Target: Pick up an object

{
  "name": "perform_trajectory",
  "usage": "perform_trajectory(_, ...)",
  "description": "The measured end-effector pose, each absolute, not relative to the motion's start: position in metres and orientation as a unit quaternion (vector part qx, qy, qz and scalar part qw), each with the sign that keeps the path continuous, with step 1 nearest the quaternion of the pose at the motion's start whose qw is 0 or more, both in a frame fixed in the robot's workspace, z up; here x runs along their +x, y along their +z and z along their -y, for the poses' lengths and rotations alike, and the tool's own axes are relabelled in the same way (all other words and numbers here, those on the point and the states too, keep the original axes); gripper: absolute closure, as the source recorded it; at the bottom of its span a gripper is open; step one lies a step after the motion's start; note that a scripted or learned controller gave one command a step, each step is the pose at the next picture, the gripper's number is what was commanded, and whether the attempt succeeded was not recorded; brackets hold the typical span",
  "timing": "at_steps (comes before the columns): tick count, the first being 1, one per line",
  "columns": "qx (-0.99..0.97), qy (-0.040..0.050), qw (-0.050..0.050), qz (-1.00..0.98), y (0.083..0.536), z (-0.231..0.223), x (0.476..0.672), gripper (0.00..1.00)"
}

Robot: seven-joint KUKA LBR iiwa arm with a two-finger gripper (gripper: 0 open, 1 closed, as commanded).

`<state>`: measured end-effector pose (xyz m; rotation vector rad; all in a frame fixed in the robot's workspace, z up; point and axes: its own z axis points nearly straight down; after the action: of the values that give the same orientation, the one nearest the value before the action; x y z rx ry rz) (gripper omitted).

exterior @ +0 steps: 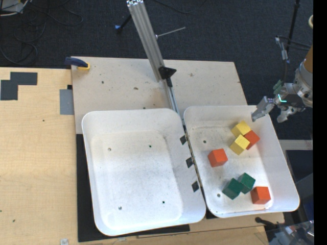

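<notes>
The right bin [276, 198] holds several small cubes. Two yellow cubes [241, 129] [239, 144] and an orange one [252, 138] cluster near its far right. A single orange cube [217, 157] lies nearer the middle. Two green cubes [246, 181] [233, 189] touch each other toward the front, with another orange cube [261, 194] beside them. My gripper [272, 111] hangs open above the bin's far right corner, its two fingers spread apart and nothing between them. It is up and to the right of the yellow cluster.
The left bin [97, 137] sits beside the right one, joined along a divider with black clips [188, 161]. A slanted aluminium post [149, 40] rises behind the bins. A wooden bench top [30, 152] extends to the left.
</notes>
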<state>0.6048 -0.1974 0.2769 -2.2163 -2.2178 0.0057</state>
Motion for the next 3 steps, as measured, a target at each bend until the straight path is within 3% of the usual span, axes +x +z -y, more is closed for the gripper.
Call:
perform_trajectory(1,-0.706,0.0009,0.001,0.708,0.279,0.197,0.606,0.00)
perform_trajectory(3,-0.708,0.0022,0.004,0.707,0.180,0.198,0.600,0.00)
